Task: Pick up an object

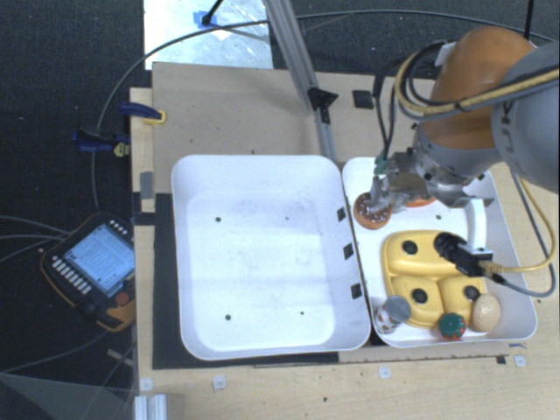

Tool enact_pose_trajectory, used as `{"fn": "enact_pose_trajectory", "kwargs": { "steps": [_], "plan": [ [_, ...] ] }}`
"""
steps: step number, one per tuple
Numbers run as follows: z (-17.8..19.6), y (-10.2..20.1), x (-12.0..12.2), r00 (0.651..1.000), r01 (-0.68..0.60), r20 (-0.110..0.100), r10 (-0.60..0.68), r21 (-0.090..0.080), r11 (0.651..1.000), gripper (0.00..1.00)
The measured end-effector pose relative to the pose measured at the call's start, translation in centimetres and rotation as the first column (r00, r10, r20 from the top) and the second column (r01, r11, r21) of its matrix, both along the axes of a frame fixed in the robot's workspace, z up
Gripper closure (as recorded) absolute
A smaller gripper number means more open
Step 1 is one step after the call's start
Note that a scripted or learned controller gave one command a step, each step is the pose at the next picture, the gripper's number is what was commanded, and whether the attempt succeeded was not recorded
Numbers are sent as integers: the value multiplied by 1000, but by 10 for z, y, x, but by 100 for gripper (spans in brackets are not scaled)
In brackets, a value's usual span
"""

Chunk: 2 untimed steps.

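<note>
camera view looks down at a slant on a tan tabletop carrying two shallow white bins side by side. the grey arm, with its orange band, reaches in from the right over the far part of the right bin. its pincer hangs low at that bin's far left corner, right above a brown ring that lies flat on the bin floor, close to the wall shared with the left bin. from this angle i cannot tell whether the pincer is apart or together, and nothing is seen clamped in it; the ring's near edge shows below the tip.

just right of the ring, a bit of something orange peeks out from under the wrist. a yellow moulded piece with dark round hollows fills the middle of the right bin. along the near wall sit a small grey object, a green and red ball and a pale egg shape, the ball and egg touching the yellow piece. a white upright piece stands near the right wall.

off the tabletop's left side a handheld control unit with a lit screen rests on dark carpet.
</note>
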State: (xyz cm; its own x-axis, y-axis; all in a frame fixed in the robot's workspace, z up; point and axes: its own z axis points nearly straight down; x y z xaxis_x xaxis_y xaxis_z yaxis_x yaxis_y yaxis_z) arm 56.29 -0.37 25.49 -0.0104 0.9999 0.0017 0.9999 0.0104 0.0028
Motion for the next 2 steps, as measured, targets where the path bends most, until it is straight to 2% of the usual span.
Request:
{"fn": "enact_pose_trajectory", "kwargs": {
  "steps": [2],
  "plan": [
    [-7, 103, 45, 1000, 0, 1, 0, 0, 1000, 100]
  ]
}}
